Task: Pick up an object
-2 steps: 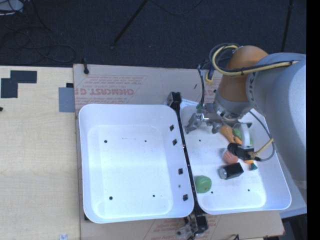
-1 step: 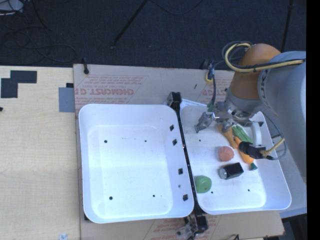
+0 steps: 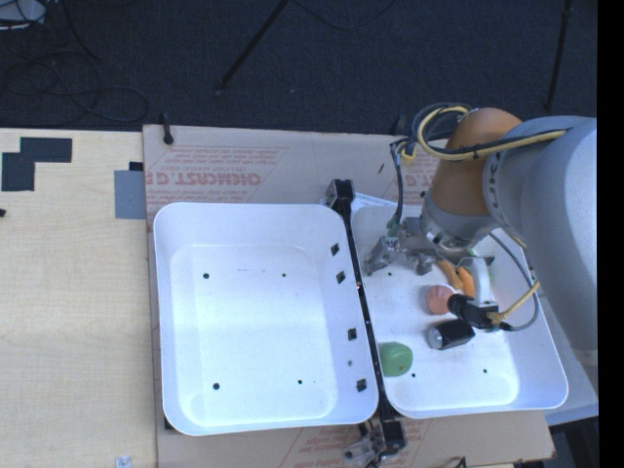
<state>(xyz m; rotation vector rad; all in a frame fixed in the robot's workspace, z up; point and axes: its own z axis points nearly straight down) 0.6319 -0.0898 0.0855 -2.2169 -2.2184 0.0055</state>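
Here, the tool (image 3: 398,253) hangs over the upper left of the right bin (image 3: 526,388), open or closed I cannot tell, with a pink object (image 3: 438,300) nearby to its lower right and a green object (image 3: 395,359) further down.

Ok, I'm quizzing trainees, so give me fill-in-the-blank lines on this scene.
The round object beside the black divider is coloured ___. The hand is over the bin on the view's ___. The arm wears a band coloured ___.
Missing words: green, right, orange.
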